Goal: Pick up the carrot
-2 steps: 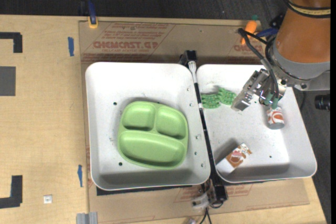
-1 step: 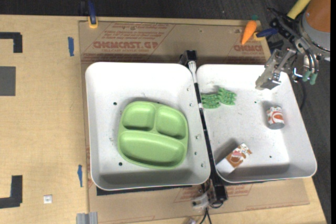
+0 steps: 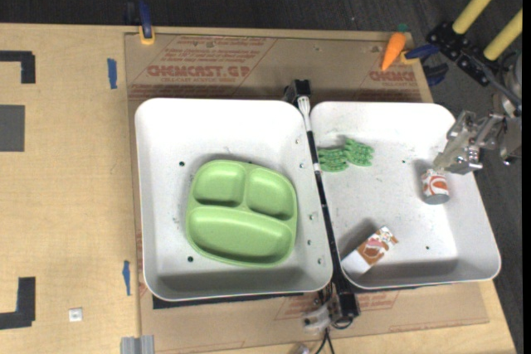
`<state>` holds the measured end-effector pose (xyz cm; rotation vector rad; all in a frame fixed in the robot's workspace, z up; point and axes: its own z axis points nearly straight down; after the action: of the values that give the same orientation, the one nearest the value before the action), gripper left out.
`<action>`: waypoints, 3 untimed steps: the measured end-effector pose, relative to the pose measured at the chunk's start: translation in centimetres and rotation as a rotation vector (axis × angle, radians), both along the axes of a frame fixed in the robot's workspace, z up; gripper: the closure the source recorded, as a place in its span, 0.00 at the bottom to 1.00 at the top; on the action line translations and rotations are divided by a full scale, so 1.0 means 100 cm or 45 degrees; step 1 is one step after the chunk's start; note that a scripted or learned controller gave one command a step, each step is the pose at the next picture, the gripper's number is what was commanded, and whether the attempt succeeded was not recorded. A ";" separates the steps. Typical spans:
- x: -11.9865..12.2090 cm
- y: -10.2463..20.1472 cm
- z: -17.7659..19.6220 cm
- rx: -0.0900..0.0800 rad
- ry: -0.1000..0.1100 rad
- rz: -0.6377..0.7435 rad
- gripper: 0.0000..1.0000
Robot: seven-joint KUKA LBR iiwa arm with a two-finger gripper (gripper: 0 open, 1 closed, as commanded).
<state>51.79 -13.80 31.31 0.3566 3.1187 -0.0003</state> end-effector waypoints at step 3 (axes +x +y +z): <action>0.056 0.152 -0.011 0.002 -0.003 -0.169 0.00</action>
<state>57.34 1.40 30.22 0.5627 3.0857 0.0022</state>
